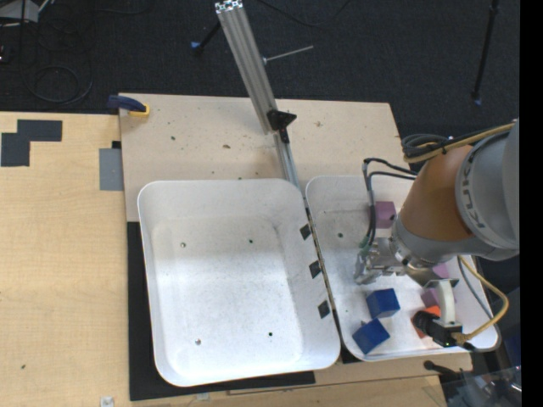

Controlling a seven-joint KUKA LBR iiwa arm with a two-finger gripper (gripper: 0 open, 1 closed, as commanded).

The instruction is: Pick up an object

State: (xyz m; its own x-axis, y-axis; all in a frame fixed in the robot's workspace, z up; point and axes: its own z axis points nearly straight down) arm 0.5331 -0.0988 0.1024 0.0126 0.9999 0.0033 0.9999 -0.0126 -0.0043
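Pincer (pixel 371 267) low in right bin (pixel 339 202), lower right of frame.
Hanging just above two blue blocks (pixel 383 302), (pixel 370 336); purple block (pixel 385 214) above; finger state impossible to tell. No readable writing anywhere. Left bin (pixel 170 202) at centre of counter (pixel 195 138).

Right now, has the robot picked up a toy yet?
Not yet, it seems. Done: the tool has reached into the right bin. In hand: nothing I can see; it sits just above two blue blocks lying on the bin floor. Left: grabbing one and lifting it.
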